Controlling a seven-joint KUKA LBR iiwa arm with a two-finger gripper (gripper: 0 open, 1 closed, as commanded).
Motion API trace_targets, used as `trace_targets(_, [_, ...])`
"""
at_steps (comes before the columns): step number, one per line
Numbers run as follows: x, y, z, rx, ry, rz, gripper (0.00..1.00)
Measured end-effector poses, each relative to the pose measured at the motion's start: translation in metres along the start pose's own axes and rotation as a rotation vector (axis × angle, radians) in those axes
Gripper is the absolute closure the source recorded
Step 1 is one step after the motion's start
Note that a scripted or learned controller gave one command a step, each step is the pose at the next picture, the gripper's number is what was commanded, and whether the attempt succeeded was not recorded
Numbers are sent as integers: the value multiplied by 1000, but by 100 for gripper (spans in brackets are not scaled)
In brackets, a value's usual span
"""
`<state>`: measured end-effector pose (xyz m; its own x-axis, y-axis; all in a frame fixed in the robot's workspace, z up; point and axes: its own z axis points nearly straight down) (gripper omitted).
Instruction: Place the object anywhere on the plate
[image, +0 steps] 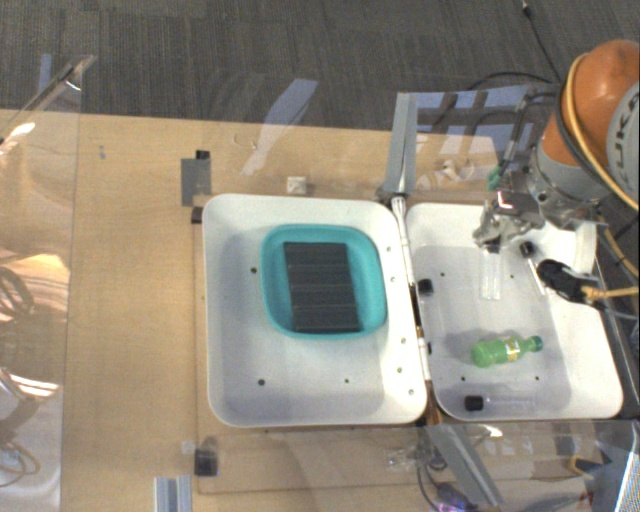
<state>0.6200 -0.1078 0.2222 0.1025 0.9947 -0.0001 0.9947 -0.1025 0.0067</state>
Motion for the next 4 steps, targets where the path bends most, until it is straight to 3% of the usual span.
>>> trace_targets(1, [53, -68, 37, 3, 1, 18, 100])
trace_targets(2, [119, -32, 37, 2, 1, -137, 100])
trace_targets(3, [119, -32, 37, 2, 1, -136, 0])
trace_targets(4, [141, -22, 36, 2, 2, -162, 0])
